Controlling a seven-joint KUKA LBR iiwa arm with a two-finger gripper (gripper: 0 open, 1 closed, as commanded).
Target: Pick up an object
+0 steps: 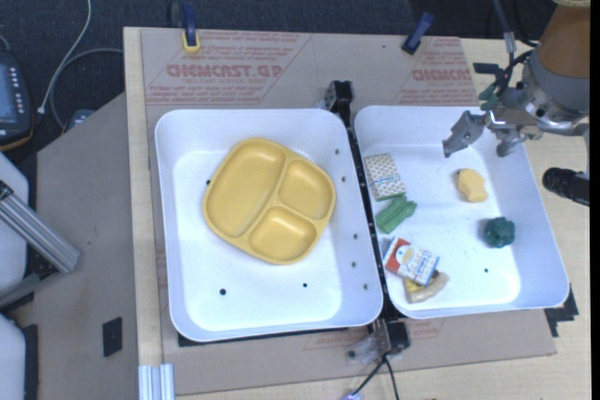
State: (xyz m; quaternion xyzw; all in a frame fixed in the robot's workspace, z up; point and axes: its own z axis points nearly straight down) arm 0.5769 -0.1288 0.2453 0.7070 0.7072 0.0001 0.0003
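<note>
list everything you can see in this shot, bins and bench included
divided plate: 1, yellow, three compartments, middle of the left bin
left bin: 1, white, shallow, left half of the bench
right bin: 1, white, shallow, beside the left bin
patterned packet: 1, pale with a fine print, left side of the right bin
green piece: 1, green, just below the packet
red and white packet: 1, lower left of the right bin, over a tan item
yellow lump: 1, yellow, upper right of the right bin
dark green lump: 1, right side of the right bin
board: 1, brown with red lettering, under both bins
clamps: 2, top edge of the board
gripper: 1, grey, above the right bin's upper right, nothing between its fingers
</note>
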